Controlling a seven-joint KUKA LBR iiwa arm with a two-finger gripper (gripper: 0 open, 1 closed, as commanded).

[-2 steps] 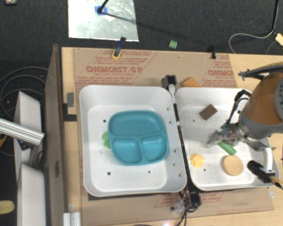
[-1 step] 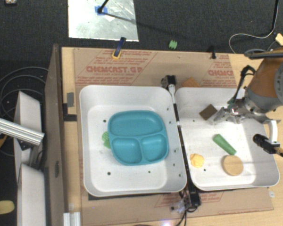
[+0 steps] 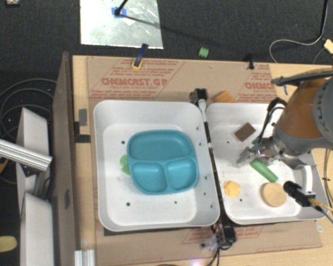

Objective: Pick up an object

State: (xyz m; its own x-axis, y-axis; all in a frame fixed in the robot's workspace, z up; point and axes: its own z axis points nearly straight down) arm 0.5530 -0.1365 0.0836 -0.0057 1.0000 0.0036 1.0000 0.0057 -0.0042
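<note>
The gripper (image 3: pixel 252 153) hangs low over the right bin (image 3: pixel 228 114), in the right half of the table (image 3: pixel 155 79), about midway between the table's far and near edges. Its own metal parts blur together, so I cannot tell whether it is apart or together, and nothing is seen clamped in it.

A green cylinder (image 3: pixel 265 170) lies tilted on the bin floor just beside the gripper, on the side towards the table's near right corner. Its upper end is touching or almost touching the gripper's tip; which of the two cannot be told.

A brown block (image 3: pixel 245 131) lies near the gripper on the far side, apart from it. Towards the near edge of the table lie a crumbly yellow lump (image 3: pixel 231 189) and a round tan disc (image 3: pixel 273 194), the disc just past the cylinder's lower end. The grey arm (image 3: pixel 316 118) covers the bin's right part.

The left bin (image 3: pixel 108 148) holds a blue divided plate (image 3: pixel 162 160), with a bit of something green (image 3: pixel 124 162) showing at the plate's left rim. A small orange piece (image 3: pixel 224 97) lies on the bare table behind the right bin.
</note>
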